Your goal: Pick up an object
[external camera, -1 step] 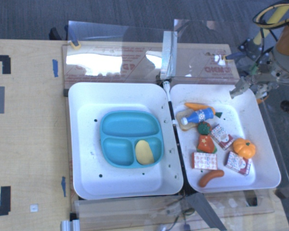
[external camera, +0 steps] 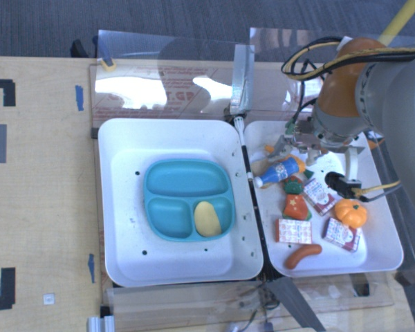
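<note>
My gripper (external camera: 299, 142) hangs over the far part of the right bin (external camera: 387, 251), on the grey arm with the orange band (external camera: 346, 92). Just in front of it lies a blue and white bottle (external camera: 279, 172) with an orange cap. Nearer the front are a green piece (external camera: 293, 185), a red strawberry-like toy (external camera: 297, 207), an orange fruit (external camera: 351, 213), a brown sausage (external camera: 303, 256) and three red and white packets (external camera: 294, 231). I see nothing held in the gripper.
The left bin (external camera: 117, 241) holds a blue divided tray (external camera: 173, 185) with a yellow oval item (external camera: 207, 218) in its near right compartment. A clear plastic wall (external camera: 166, 75) stands behind both bins. A ridge (external camera: 249, 192) separates the bins.
</note>
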`<state>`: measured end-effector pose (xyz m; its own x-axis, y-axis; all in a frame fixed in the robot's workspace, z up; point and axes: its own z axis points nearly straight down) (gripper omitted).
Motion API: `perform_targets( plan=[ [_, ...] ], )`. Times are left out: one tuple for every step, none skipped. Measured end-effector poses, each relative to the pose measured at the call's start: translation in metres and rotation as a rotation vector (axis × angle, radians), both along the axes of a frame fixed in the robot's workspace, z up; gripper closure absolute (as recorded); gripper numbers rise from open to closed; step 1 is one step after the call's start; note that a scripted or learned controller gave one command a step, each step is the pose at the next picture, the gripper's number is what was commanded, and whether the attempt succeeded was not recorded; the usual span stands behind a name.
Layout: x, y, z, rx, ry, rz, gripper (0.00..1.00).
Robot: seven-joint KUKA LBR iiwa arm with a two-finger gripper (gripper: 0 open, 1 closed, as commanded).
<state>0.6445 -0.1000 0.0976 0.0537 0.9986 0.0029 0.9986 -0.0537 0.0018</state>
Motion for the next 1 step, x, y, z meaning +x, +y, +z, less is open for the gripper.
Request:
perform_targets(
  plan=[
    [-0.0017,-0.0029,0.0096,-0.001,0.007,-0.002,1.0]
  ],
)
